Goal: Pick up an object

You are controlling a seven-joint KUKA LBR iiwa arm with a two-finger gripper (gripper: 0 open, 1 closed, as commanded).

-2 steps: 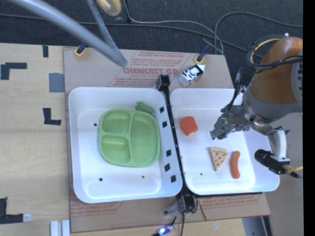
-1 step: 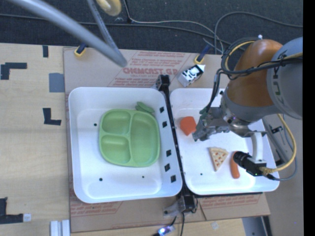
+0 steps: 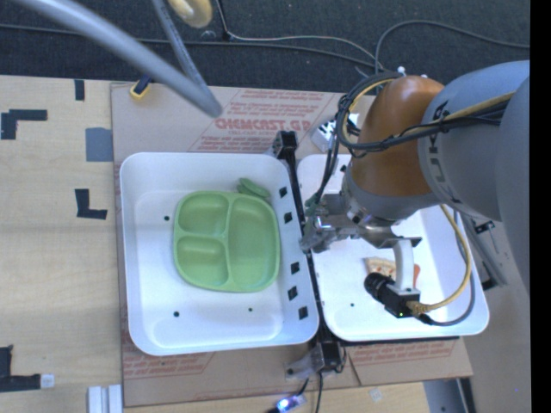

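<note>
My gripper (image 3: 317, 231) hangs low over the left edge of the right bin (image 3: 448, 317), close to the divider between the two bins. The grey arm and its orange band (image 3: 396, 136) cover most of that bin. Just right of the gripper, a small tan and white object (image 3: 380, 267) lies on the bin floor, with a red-orange piece (image 3: 417, 274) beside it. Both are partly hidden by the wrist. In the left bin (image 3: 146, 308), a light green divided plate (image 3: 227, 240) lies flat, with a small darker green item (image 3: 253, 188) at its upper right rim.
A black connector with a yellow cable (image 3: 392, 295) hangs from the wrist over the right bin's front. Black clips (image 3: 297, 269) line the wall between the bins. A grey pole (image 3: 129, 41) crosses the upper left. Cardboard lies under both bins.
</note>
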